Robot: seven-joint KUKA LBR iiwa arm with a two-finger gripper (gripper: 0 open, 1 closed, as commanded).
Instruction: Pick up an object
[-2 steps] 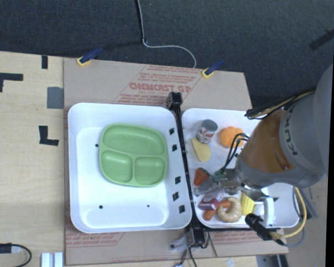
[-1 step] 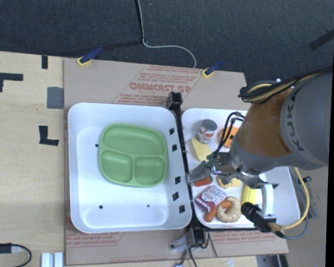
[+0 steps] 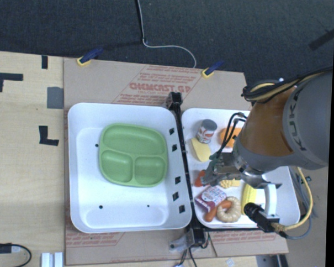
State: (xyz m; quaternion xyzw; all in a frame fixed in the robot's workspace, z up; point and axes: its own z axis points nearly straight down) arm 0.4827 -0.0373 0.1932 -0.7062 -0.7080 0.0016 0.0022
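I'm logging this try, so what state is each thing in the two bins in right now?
Green divided plate: flat in the left bin, upright.
Small can: in the right bin, near its top.
Yellow wedge: lying below the can.
Doughnut: lying near the bin's lower edge.
Gripper: low over the right bin's items, nothing seen between its fingers.

One fixed cam above bench (image 3: 22, 151), slanted down over both bins (image 3: 77, 154)

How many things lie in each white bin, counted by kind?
Green plate: 1
Can: 1
Cheese: 1
Doughnut: 1
Sausage: 1
Packet: 1
Total: 6 that I can make out; the arm hides more.
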